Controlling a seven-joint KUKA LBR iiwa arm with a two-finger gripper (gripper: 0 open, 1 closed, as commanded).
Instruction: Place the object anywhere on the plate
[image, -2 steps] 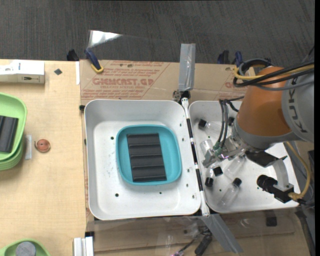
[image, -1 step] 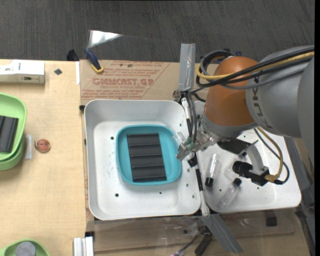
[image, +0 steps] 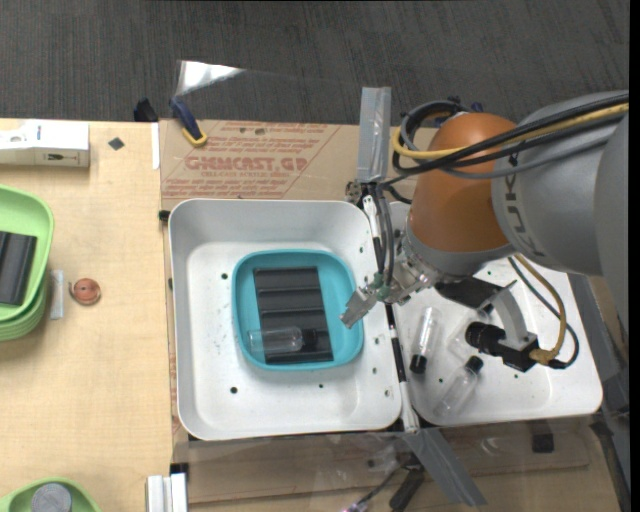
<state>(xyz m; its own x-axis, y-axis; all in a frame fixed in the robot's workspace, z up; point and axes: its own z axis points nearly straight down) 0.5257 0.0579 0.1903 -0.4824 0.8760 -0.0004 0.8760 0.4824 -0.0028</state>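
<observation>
1. Clear plastic marks the small cylindrical vial (image: 281, 340), seen lying at six o'clock on the teal square plate (image: 297, 311), over its black ribbed insert (image: 290, 300).
2. Rolling off the ribs could be caused by any nudge.
3. At three o'clock, the arm's two-finger gripper (image: 360, 305) is seen by the plate's rim, so the plate could be clipped; its jaw state cannot be told.
</observation>
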